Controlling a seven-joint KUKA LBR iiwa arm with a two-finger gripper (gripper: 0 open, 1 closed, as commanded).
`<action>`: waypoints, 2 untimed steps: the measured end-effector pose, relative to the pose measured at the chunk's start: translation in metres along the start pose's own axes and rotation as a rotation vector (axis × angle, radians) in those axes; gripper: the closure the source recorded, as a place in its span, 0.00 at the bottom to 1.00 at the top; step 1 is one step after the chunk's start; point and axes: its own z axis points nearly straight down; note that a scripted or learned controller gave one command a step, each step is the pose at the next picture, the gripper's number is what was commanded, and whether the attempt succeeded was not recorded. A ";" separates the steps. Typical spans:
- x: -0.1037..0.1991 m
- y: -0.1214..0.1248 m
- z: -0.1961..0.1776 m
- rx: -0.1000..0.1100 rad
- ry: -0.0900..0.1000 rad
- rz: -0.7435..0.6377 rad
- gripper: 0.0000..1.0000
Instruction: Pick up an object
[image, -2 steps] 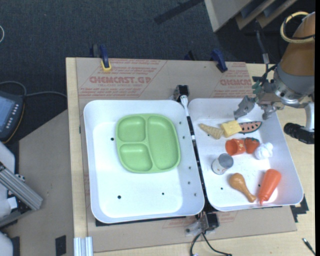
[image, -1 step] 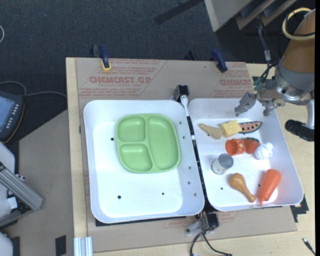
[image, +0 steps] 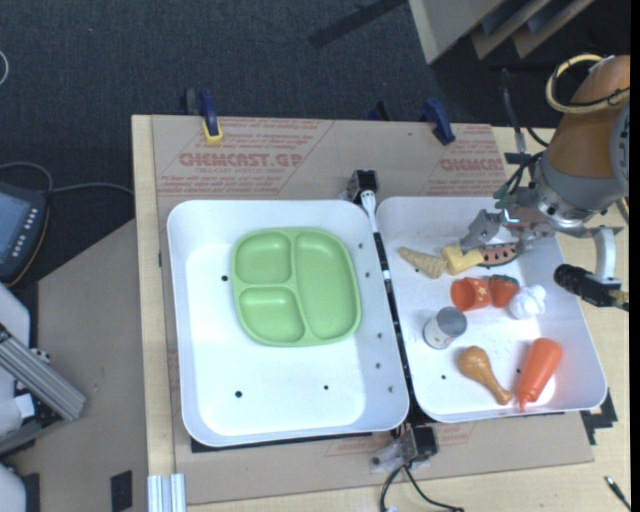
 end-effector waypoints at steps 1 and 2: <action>0.003 0.004 0.063 0.002 0.001 -0.002 0.00; 0.004 0.004 0.072 -0.003 -0.001 -0.002 0.00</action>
